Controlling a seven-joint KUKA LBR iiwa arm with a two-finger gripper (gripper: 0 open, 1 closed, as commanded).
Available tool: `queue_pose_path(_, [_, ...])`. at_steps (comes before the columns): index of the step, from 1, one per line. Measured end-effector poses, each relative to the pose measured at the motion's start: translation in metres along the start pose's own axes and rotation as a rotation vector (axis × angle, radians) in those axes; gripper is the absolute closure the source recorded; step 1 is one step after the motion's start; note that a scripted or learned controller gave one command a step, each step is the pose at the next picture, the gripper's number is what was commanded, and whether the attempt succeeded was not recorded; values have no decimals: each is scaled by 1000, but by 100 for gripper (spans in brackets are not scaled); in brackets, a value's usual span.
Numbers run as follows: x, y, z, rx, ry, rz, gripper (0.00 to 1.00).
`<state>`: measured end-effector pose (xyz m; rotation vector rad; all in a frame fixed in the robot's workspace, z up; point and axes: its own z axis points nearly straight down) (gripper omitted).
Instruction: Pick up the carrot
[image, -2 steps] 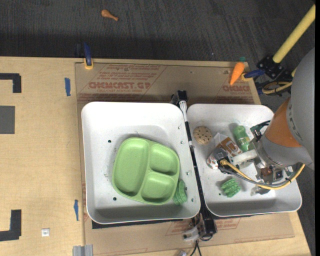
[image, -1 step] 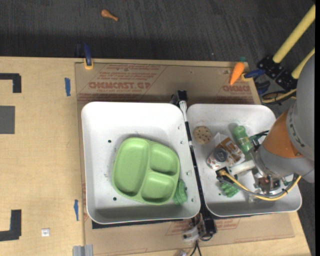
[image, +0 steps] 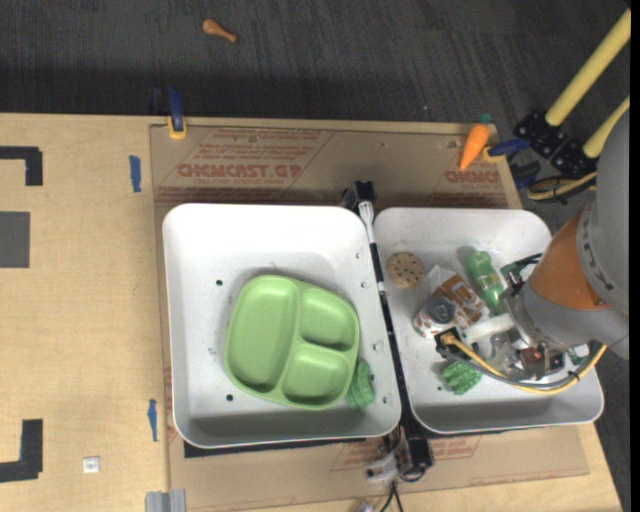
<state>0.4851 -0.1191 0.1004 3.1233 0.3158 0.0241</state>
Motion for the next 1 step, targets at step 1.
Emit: queue_pose_path(1, [0,0,-9,1,-1,-1,100])
